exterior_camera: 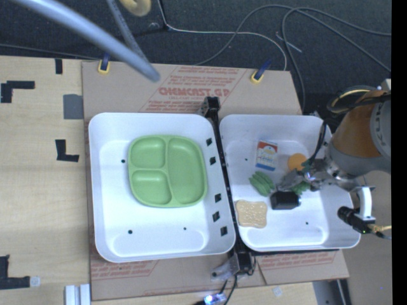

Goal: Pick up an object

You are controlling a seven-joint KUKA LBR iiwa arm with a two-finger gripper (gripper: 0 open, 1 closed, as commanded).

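Fingers [294, 184], state unclear, hang low mid right bin [318, 234], crowded by green item [261, 182] and black block [285, 200]

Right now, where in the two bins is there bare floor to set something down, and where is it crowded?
Left bin: bare strips ring the green divided plate, widest along the near edge. Right bin: bare floor along the near edge beyond the toast slice, and at the far left corner. Its middle is crowded: small carton, green item, orange item, black item, and gripper.
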